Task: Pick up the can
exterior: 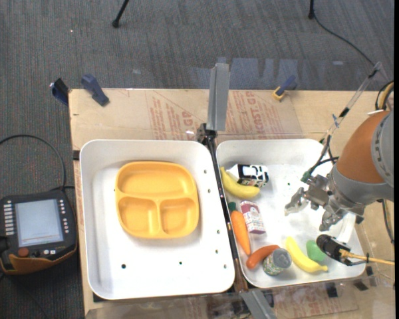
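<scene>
Round grey-topped can (pixel 276 262) between stubby orange carrot (pixel 261 256), curved yellow banana (pixel 304 255).

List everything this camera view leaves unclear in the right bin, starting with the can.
- Can, camera view: small and seen mostly from above, so its label is unreadable. Whether the orange vegetable touches it is unclear.
- Green item: partly hidden by the banana, so its kind is unclear.
- Small box: its print is too small to read.
- Arm: cut off at the view's right edge.
</scene>
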`<state>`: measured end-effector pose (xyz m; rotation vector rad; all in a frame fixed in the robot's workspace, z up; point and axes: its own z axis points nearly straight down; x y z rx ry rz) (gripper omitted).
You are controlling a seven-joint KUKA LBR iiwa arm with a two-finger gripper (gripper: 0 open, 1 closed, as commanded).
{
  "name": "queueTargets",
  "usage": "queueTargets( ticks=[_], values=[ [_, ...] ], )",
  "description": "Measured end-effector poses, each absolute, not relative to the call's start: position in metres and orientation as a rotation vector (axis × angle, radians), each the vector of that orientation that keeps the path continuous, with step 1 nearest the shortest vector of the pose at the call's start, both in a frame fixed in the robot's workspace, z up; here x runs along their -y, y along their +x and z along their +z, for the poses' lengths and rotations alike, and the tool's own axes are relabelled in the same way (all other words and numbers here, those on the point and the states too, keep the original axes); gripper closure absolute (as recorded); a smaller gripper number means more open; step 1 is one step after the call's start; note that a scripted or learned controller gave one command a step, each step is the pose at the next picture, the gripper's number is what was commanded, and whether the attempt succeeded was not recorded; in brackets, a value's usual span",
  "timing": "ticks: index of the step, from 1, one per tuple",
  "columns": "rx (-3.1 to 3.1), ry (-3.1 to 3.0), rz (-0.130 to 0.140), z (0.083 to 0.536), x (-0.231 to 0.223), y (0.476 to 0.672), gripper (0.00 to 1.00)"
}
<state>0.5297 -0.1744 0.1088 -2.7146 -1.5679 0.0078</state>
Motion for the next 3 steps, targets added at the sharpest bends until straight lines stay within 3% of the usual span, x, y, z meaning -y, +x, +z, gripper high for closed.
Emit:
queueTargets(
  ticks=[1,2,3],
  values=[
    [1.553,-2.723,0.008,0.1,0.201,0.52,0.0],
    [1.536,-2.728,0.002,0.085,0.2,0.495,0.0],
    [1.529,-2.737,0.005,0.12,0.202,0.476,0.0]
  ],
)
